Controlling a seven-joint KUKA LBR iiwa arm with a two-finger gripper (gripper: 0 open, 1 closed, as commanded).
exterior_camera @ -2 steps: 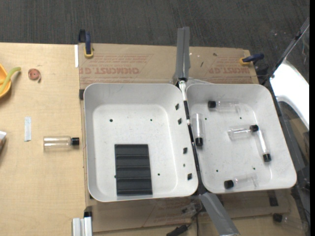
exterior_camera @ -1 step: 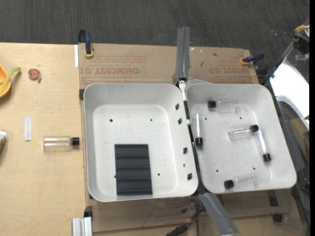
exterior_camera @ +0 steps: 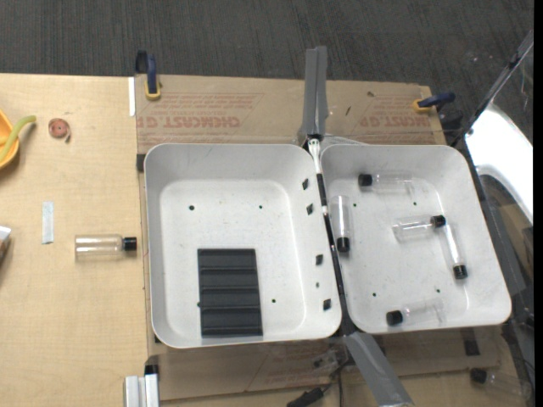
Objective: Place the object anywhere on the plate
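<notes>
A black ribbed rectangular plate (exterior_camera: pixel 229 292) lies flat on the floor of the left bin (exterior_camera: pixel 170 176), near its front edge. In the right bin (exterior_camera: pixel 475 193) lie several clear vials with black caps. One vial (exterior_camera: pixel 340 223) rests along the left wall. Another (exterior_camera: pixel 389 182) is near the back, and two (exterior_camera: pixel 417 227) (exterior_camera: pixel 452 251) meet at an angle in the middle right. One more (exterior_camera: pixel 416 315) lies at the front.
Another clear capped vial (exterior_camera: pixel 103 245) lies on the wooden bench left of the bins. A yellow object (exterior_camera: pixel 8 138) and a small red disc (exterior_camera: pixel 58 127) sit at the far left. Clamps (exterior_camera: pixel 146 66) (exterior_camera: pixel 433 102) hold the cardboard at the back. A grey bar (exterior_camera: pixel 316 91) stands between the bins.
</notes>
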